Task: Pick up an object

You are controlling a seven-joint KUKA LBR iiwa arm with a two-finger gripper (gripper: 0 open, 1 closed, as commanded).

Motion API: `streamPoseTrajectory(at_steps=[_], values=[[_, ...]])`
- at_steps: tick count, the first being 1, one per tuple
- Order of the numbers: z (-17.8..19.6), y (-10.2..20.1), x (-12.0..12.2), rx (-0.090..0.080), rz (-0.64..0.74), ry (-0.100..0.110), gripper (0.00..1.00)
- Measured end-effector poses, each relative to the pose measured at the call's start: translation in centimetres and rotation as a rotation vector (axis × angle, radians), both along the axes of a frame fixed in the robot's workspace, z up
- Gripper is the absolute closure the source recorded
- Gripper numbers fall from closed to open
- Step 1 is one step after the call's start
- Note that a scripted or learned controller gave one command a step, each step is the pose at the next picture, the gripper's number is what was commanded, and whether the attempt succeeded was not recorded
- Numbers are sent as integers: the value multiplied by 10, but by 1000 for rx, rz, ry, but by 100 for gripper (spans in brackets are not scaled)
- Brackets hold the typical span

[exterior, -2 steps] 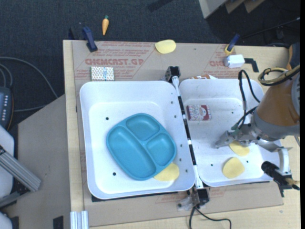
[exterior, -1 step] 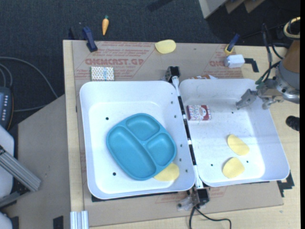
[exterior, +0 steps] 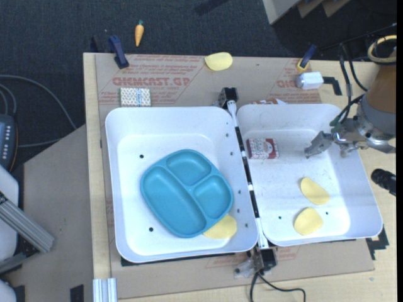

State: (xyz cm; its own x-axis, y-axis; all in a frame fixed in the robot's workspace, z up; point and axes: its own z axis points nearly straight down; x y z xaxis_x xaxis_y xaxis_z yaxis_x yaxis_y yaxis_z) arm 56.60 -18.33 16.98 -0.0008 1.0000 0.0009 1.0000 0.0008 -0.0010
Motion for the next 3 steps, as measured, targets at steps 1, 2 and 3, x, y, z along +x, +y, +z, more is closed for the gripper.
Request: streamPoseTrajectory(at_steps=[1, 2, 3], values=[[-78, -6, -25, 0, -2, 3, 0], [-86, 13, -48, 0, -1, 1, 0], [-74, 13, -47, -1, -1, -4, 100]])
